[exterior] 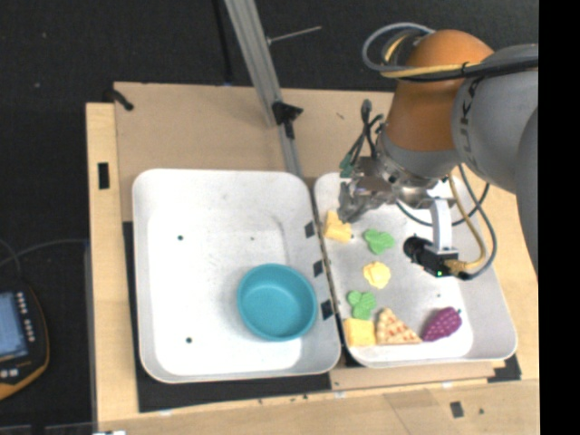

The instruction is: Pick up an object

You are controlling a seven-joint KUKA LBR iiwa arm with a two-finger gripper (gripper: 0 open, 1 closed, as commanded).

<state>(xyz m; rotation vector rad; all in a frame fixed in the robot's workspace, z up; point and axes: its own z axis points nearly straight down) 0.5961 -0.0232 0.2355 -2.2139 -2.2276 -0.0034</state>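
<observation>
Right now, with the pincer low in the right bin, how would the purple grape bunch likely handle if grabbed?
The purple grape bunch looks like a small moulded toy, so probably rigid and light. Its lumpy, tapered shape might let fingers slip off. It lies flat near the bin's wall, so rolling seems unlikely.

Bench with two white bins

1. A yellow cheese wedge lies at the right bin's left wall, just under the hand.
2. A green leaf lies to its right.
3. A pale yellow chip lies below the leaf.
4. A green clump, a yellow block, a pizza slice and purple grapes lie along the near edge.
</observation>
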